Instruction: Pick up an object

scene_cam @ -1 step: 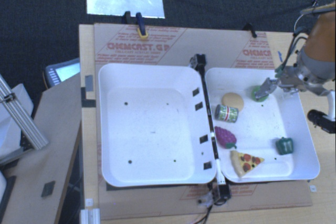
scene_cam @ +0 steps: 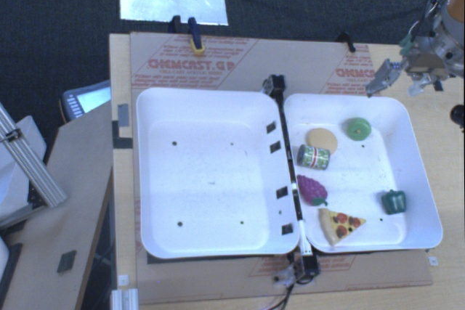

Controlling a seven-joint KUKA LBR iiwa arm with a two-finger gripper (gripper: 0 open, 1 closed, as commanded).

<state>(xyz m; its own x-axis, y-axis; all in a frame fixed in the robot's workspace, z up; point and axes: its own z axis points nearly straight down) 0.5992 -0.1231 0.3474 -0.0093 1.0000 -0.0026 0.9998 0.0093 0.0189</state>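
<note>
Hovering gripper (scene_cam: 401, 78) at 2 o'clock, above right bin's (scene_cam: 415, 156) far rim | fingers spread, holding nothing | can (scene_cam: 314, 157), grapes (scene_cam: 312, 189), pizza slice (scene_cam: 340, 224) inside bin

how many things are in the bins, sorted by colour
green: 2, a round one and a pepper
tan: 1, a round piece
purple: 1, grapes
mixed colours: 2, a can and a pizza slice
total: 6, all in the right bin
</note>
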